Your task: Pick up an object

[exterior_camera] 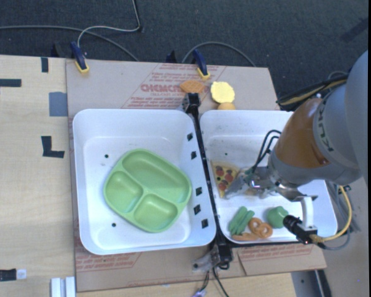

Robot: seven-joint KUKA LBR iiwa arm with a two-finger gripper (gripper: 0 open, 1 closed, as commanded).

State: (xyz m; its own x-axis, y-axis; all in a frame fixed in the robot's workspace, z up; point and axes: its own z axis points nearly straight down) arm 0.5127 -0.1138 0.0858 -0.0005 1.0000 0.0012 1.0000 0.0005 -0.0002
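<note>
1. Looming nearest the lens at the right: grey arm (352,122) with its orange band (303,138), bending down into the right bin (235,124).
2. Hanging low over that bin, gripper (244,183); cannot tell whether the claw is spread or pressed together.
3. Lying just left of the gripper, against the bin's left wall: pizza slice (223,177), small, red-and-yellow speckled.
4. Sitting along the same bin's near edge: green pod-like toy (240,219), orange pretzel (260,228) touching it, round green piece (276,216) beside that.
5. Resting in the left bin (86,135): light-green divided plate (148,190).
6. Lying beyond the bins on cardboard (142,88): yellow round toy (222,93) and orange piece (193,86).
</note>
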